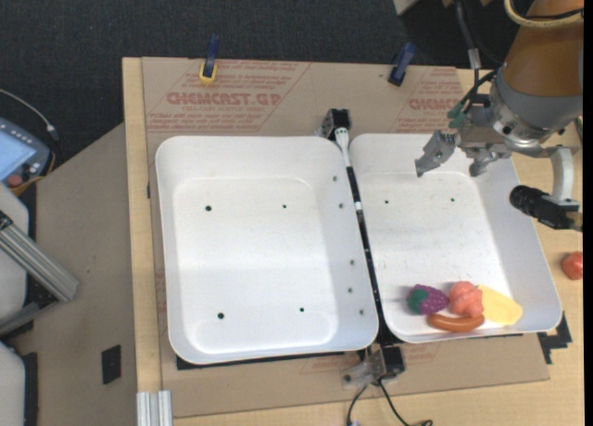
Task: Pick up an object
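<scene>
Four small toy foods huddle in the near corner of the right bin (519, 230): purple grapes (427, 299), an orange lump (466, 297), a yellow piece (501, 307) and a sausage (454, 322). They look light, hard and slick, touching one another. The grapes, at the cluster's edge, seem easiest to pinch. The gripper (456, 159) hangs open over the bin's far end, holding nothing. The left bin (250, 239) lies alongside.

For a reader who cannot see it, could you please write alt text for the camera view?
A grey robot arm's open gripper hovers over the far end of the right white bin, holding nothing. Small toys cluster at that bin's near edge: purple grapes, an orange piece, a yellow piece and a sausage.
</scene>
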